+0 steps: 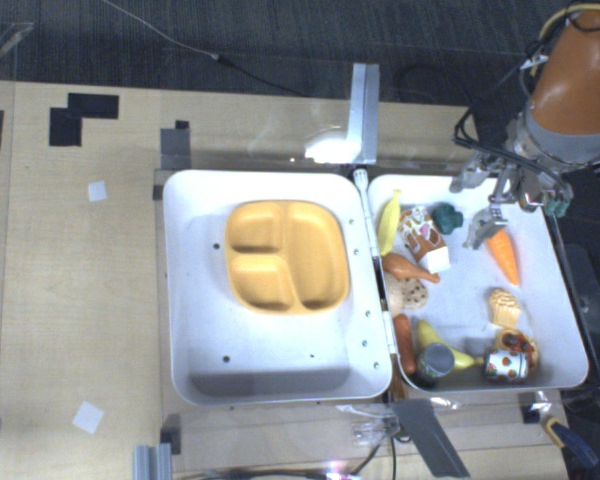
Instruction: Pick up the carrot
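Note:
The orange carrot lies in the right bin near its far right side, thick end pointing to the back and tip toward the front. My gripper hangs from the grey wrist with the orange band and sits right at the carrot's thick end, touching or just above it. The view is too coarse to tell whether the carrot is grasped.
Crowding the right bin are a banana, a pastry, a teal piece, a drumstick, a cookie, a sausage, a grey can and bread. The left bin holds a yellow divided plate.

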`<state>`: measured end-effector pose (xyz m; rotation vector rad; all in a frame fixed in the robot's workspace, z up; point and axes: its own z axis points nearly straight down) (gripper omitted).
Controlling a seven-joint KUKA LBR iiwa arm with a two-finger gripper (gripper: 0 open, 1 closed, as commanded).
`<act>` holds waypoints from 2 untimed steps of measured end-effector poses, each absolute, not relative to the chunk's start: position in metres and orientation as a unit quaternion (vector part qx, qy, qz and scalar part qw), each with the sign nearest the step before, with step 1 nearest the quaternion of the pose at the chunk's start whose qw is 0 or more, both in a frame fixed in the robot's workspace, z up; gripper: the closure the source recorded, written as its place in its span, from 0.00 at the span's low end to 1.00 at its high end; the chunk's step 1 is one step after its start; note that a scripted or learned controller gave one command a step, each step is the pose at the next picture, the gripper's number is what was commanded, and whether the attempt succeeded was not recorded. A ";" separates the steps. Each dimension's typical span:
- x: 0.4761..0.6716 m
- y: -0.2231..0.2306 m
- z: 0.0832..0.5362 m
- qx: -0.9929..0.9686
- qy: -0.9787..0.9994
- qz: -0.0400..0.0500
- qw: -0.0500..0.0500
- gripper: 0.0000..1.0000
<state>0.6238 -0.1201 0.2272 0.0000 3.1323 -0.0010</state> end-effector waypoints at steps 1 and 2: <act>0.569 -0.208 0.140 0.084 0.996 -0.001 0.003 0.00; 0.611 -0.205 0.089 0.130 0.992 -0.001 0.008 0.00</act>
